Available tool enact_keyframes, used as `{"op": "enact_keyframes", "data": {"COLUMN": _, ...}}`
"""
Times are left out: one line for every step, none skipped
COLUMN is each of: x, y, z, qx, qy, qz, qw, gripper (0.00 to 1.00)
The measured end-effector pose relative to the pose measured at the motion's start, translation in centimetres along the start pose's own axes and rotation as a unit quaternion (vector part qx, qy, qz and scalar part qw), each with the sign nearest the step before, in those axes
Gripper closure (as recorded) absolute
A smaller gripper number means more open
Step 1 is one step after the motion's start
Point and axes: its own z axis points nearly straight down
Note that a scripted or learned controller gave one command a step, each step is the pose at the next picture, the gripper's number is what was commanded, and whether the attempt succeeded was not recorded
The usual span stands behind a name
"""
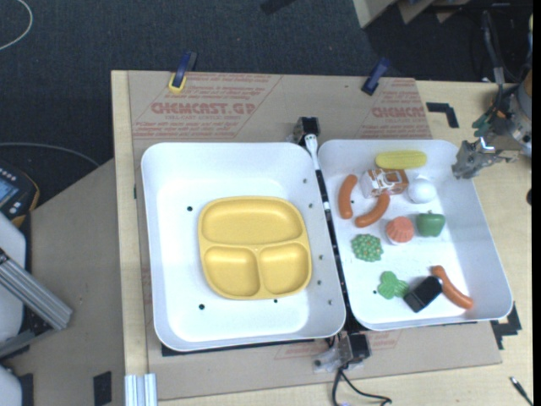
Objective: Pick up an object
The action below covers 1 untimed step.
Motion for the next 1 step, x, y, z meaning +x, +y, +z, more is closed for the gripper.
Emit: {"op": "enact_keyframes", "data": {"x": 4.17, "y": -1.86, "z": -0.6, "qx": 0.004, "qy": 0.002, "qz": -0.001, "qw": 1.0, "gripper": 1.0}}
